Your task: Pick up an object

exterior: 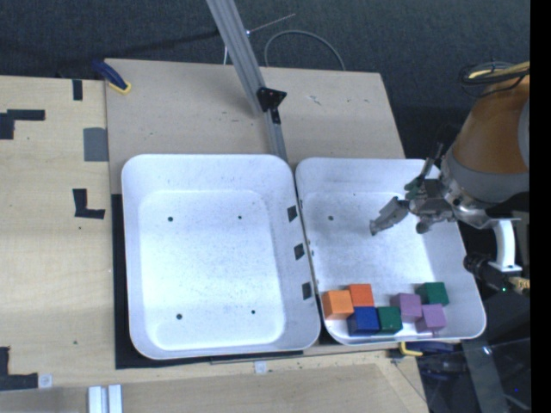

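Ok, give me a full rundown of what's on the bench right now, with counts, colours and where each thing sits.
Bins: 2, white; left bin and right bin, side by side.
Orange blocks: 2, near edge of right bin, touching.
Blue block: 1, beside the orange ones.
Green blocks: 2; one by the blue, one further right.
Purple blocks: 2, between the green ones.
Metal pole: 1, grey, behind the bins.
Arm: 1, orange band, right side.
End effector: 1, above right bin, apart from the blocks.
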### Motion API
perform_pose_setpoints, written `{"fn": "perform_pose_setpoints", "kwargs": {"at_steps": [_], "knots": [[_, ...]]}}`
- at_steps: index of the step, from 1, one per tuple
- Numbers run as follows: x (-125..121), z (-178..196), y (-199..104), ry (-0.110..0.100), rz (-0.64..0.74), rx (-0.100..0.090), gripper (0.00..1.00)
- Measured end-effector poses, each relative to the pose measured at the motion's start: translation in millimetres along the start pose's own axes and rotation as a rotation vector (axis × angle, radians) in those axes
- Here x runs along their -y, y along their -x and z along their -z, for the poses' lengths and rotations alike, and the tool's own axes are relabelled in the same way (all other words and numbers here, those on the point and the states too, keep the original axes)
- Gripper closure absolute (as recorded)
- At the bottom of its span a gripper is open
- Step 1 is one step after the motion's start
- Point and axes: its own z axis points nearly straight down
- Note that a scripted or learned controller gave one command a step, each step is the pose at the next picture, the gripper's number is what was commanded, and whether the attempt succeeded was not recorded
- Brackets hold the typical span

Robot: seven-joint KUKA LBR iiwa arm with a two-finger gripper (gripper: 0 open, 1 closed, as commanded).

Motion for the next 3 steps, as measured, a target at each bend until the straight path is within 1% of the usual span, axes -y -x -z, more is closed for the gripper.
{"fn": "perform_pose_setpoints", "kwargs": {"at_steps": [1,2,3], "knots": [[-13.0,-14.8,-76.1,-0.002,0.007,-0.003,0.00],[-22.5,89.5,-0.5,0.009,-0.004,0.005,0.00],[-44.4,-4.8,-40.5,-0.008,0.002,-0.001,0.00]]}}
